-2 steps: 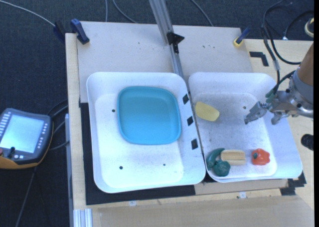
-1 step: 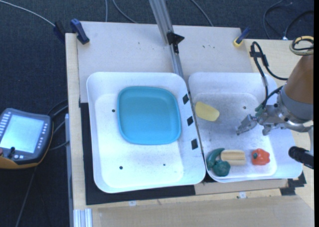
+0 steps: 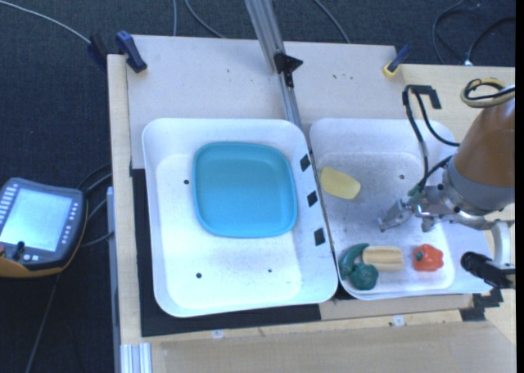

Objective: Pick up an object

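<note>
Over the right bin (image 3: 327, 136) my gripper (image 3: 396, 214) hangs low, close to the speckled white floor and a little right of the bin's middle, with my grey wrist and its orange band (image 3: 489, 146) reaching in from the right edge. Whether my gripper is open or closed I cannot tell from this slant; the metal tip is small and partly merged with its own shadow, and I see nothing clearly caught in it. Four loose objects share this bin. A yellow piece (image 3: 340, 183) lies toward the far left, near the divider between the bins, well apart from my gripper. Along the near wall sits a row of three: a dark green piece (image 3: 359, 267) in the near-left corner, a tan roll-shaped piece (image 3: 383, 258) touching it on its right, and a red-orange piece (image 3: 426, 258) just beside that, nearer to the right. My gripper is above and slightly far of the gap between the tan piece and the red-orange one, not touching either. Over in the left bin (image 3: 164, 199) a light blue square plate (image 3: 246, 189) rests flat near the middle. Both bins stand side by side on the pale surface (image 3: 205, 77), and a handheld control pendant (image 3: 37, 222) lies on the floor off to the left.
</note>
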Robot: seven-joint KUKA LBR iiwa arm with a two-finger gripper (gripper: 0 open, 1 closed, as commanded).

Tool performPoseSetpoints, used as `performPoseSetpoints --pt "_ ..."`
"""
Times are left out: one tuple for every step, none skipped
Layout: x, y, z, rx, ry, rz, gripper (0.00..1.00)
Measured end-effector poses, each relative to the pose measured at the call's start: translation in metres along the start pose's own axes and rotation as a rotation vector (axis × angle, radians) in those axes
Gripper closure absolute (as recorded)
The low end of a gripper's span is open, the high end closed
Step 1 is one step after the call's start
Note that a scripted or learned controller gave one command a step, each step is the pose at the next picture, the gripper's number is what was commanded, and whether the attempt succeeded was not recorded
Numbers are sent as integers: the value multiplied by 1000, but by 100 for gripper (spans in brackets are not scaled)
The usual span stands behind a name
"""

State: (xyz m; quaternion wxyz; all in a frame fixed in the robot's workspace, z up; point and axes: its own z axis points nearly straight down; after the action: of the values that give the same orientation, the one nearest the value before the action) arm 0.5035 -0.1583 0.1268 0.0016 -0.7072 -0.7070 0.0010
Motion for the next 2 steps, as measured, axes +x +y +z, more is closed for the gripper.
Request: performPoseSetpoints --pt "0 -1 33 -1 0 -1 0" --pt "0 0 21 -5 -1 -1 100"
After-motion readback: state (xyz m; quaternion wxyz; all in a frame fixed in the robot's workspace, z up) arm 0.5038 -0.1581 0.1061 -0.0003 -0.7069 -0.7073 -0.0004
